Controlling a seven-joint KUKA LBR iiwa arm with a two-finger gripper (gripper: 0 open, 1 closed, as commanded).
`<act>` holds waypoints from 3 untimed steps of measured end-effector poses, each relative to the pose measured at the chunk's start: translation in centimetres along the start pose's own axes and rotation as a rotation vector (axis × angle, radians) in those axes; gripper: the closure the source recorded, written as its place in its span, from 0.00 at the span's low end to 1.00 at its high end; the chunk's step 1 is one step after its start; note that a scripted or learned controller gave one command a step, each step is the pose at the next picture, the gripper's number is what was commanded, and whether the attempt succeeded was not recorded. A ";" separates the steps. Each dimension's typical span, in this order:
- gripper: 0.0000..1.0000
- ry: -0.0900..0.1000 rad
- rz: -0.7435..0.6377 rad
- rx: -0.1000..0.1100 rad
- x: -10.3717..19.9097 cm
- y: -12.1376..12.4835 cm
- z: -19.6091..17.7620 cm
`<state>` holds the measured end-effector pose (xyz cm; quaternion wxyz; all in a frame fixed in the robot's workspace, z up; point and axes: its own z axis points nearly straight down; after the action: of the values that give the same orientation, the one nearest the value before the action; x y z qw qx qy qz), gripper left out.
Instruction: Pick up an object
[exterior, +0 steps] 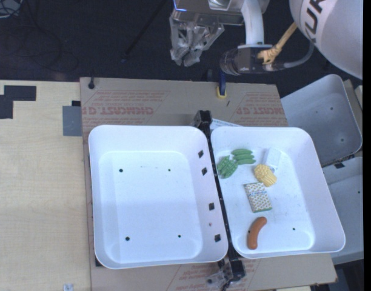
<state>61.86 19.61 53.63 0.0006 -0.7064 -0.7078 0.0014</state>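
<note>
Camera view. A pale wooden tabletop (34,180) carries a brown board (149,105) bearing two white bins; beyond the board the background is dark. The left bin (146,199) adjoins the right bin (279,190) along a black hinge strip (213,193). The claw (190,44) hangs well beyond the right bin's far-left corner, above the dark background; whether it is apart or together cannot be told. Inside the right bin lie green pods (234,162), a corn piece (265,175), a patterned packet (257,197) and an orange sausage (256,232), all well apart from the claw.
</note>
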 end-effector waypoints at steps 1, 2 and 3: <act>1.00 0.000 -0.001 -0.001 4.9 2.7 0.0; 1.00 -0.004 0.006 0.011 -2.6 -4.3 7.8; 1.00 0.002 -0.008 0.001 5.2 -10.2 5.4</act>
<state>51.68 24.83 48.28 0.0017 -0.7036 -0.7106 0.0007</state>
